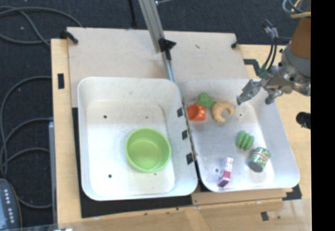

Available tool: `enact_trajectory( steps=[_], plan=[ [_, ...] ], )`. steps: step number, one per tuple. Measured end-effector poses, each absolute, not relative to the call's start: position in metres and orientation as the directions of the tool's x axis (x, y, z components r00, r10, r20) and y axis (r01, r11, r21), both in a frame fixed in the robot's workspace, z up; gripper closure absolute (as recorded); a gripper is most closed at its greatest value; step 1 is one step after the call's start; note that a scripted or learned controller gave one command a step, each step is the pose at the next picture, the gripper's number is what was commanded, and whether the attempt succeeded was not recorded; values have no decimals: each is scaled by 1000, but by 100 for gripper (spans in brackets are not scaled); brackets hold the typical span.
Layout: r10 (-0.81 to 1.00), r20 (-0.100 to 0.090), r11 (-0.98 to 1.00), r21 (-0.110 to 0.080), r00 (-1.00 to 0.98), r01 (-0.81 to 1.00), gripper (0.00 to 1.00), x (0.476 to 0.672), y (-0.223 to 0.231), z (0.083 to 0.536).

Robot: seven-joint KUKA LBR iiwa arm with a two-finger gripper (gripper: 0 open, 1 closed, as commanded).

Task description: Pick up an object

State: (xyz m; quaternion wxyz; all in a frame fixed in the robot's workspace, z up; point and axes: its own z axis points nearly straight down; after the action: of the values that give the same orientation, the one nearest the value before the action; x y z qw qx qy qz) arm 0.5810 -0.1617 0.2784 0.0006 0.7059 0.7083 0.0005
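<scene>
- In the left bin we see a green bowl.
- In the right bin: orange toy, croissant, green ridged piece, small can, pink carton.
- At the right bin's upper right edge we see the jaws spread, pinching nothing.

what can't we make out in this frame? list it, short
- Arm: cut off by the camera view's right side, so its upper links are out of frame.
- Can: label too small and blurred to read.
- Pink carton: print too small to read.
- Small green item behind the orange-red one: too small to identify.
- Green bowl: its underside and the bin floor beneath are hidden.
</scene>
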Motion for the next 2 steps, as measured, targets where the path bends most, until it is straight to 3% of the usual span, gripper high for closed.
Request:
enact_trajectory(
  steps=[1,2],
  plan=[
    [1000,0,3,2,-3,1000,0,581,-162,278],
    [1000,-2,-1,-4,1,1000,0,572,-159,229]
  ],
)
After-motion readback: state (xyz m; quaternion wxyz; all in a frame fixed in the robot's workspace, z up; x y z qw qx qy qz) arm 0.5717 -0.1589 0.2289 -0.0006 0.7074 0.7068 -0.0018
